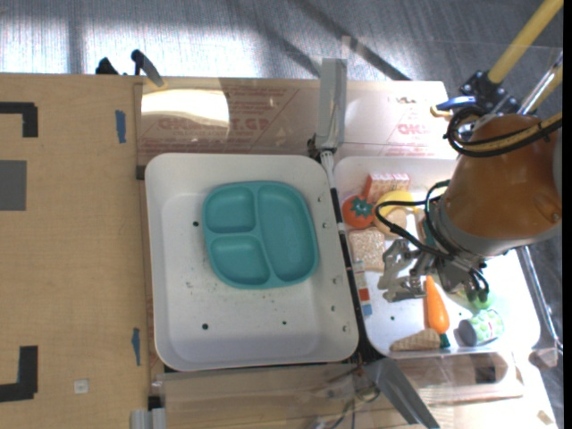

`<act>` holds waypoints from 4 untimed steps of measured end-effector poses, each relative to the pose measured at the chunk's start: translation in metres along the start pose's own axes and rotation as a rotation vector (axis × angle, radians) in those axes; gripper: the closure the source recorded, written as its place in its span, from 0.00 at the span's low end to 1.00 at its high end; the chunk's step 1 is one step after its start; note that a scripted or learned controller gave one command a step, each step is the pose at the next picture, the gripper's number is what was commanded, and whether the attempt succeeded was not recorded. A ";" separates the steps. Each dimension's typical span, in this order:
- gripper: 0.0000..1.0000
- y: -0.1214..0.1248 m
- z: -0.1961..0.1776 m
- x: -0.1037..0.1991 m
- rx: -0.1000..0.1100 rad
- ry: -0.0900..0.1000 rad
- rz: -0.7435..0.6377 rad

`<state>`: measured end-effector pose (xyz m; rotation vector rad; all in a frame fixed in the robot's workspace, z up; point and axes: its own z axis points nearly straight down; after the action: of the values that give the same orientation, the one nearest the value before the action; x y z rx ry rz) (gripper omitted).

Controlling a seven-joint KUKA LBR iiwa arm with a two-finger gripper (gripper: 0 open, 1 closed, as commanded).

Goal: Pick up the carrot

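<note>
I see grey ribbed floor [223, 25] along the top, streaked with light. A cardboard-covered surface [67, 239] marked with blue tape [121, 125] lies far left of my gripper [413, 280].

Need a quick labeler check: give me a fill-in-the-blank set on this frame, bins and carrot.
1. The teal divided plate lies in the ____ bin.
2. The carrot lies in the ____ bin.
3. The plate has ____ compartments.
4. The red tomato toy sits nearer the ____ wall of its bin than the carrot does.

Missing words: left; right; three; left
</note>
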<state>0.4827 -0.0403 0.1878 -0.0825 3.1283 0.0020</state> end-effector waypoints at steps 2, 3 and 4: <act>1.00 -0.116 -0.144 -0.031 0.006 -0.004 -0.187; 0.00 -0.115 -0.139 -0.030 0.001 0.005 -0.188; 0.00 -0.091 -0.031 -0.002 0.000 0.011 0.077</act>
<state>0.4888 -0.1307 0.2191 0.0379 3.1406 0.0025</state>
